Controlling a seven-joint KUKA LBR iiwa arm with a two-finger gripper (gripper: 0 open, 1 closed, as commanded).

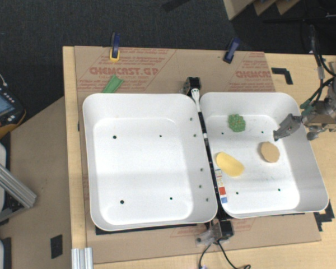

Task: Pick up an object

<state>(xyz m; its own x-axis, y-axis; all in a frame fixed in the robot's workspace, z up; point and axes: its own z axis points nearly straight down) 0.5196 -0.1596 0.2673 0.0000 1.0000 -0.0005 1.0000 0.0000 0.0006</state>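
Yellow object (229,165) lies lowest in the right bin (302,198), while the tan round piece (270,152), nearest the gripper (284,129), sits at its seven o'clock, just beside it; I cannot tell the fingers' state or any hold.

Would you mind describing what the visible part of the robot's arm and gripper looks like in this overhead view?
At the view's right edge, the gripper appears as a dark grey, angular piece over the right bin. Behind it sits a bulkier grey and metallic wrist assembly, with thin dark cables and a greenish wire looping above it. No markings are legible.
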